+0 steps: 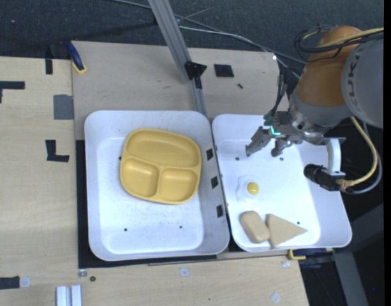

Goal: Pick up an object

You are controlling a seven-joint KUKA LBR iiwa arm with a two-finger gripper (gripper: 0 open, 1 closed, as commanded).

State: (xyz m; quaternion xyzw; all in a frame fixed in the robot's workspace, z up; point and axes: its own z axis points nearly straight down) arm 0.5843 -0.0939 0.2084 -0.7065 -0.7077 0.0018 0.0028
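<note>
While hand (pixel 270 144) hovers: fingers spread wide, nothing between them, over upper right bin (pixel 323 196)
Targets: egg piece (pixel 252 187) mid-bin; bread roll (pixel 254 226) touching wedge (pixel 285 229) at front edge
Risk: roll/wedge contact could mean a nudge or double-grab; egg piece is low and may slip out
Count: bins 2; yellow tray (pixel 161 165) 1, left bin; food items 3

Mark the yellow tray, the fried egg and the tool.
yellow tray (pixel 161 164): camera view, centre ridge between compartments.
fried egg (pixel 252 187): camera view, on its yolk.
tool (pixel 266 146): camera view, midway between its fingertips.
</note>
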